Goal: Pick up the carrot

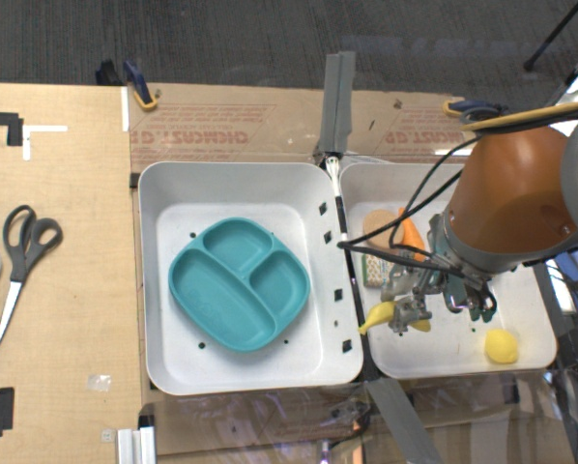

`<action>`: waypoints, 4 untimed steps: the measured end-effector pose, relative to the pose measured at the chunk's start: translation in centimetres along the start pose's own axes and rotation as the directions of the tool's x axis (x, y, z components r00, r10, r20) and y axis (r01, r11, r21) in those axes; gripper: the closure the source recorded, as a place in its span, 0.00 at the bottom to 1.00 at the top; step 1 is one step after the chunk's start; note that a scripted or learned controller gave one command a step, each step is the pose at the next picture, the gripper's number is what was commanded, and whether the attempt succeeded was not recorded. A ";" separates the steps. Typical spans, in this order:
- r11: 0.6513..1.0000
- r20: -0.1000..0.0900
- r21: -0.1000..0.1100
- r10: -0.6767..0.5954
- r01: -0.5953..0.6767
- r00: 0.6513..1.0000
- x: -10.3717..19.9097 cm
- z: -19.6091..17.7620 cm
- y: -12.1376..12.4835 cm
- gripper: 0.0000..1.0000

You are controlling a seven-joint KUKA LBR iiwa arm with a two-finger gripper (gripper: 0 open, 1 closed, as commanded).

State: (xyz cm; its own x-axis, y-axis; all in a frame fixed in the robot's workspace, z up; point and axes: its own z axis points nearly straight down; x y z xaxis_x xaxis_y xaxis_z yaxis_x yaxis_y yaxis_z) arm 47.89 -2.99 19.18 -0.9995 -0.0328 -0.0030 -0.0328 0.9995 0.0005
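Note:
The carrot (pixel 413 236) is an orange piece near the back left of the right bin (pixel 531 358), partly hidden under cables and the arm's orange band. My gripper (pixel 406 309) hangs low in that bin, in front of the carrot and apart from it. It stands right over a yellow banana (pixel 379 315) near the bin's left wall. Nothing orange shows at the gripper.
A tan rounded item (pixel 378 222) lies beside the carrot, with a speckled packet (pixel 374 271) just in front of it. A yellow lemon (pixel 502 347) sits at the bin's front right. The left bin (pixel 163 259) holds a teal divided plate (pixel 239 283). Scissors (pixel 20 249) lie on the bench at left.

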 end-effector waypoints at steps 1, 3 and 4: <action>0.999 -0.001 0.000 0.052 -0.052 0.999 -1.8 0.1 6.3 1.00; 0.998 -0.003 0.001 0.058 -0.058 0.998 -0.7 0.0 13.4 1.00; 0.991 0.001 0.000 -0.130 0.130 0.991 -0.5 -8.4 14.9 1.00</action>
State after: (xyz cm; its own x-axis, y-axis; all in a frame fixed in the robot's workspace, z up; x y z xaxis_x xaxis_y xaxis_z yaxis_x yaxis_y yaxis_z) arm 47.92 11.92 27.54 -0.9867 -0.1626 -0.0040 -0.1626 0.9867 -0.0001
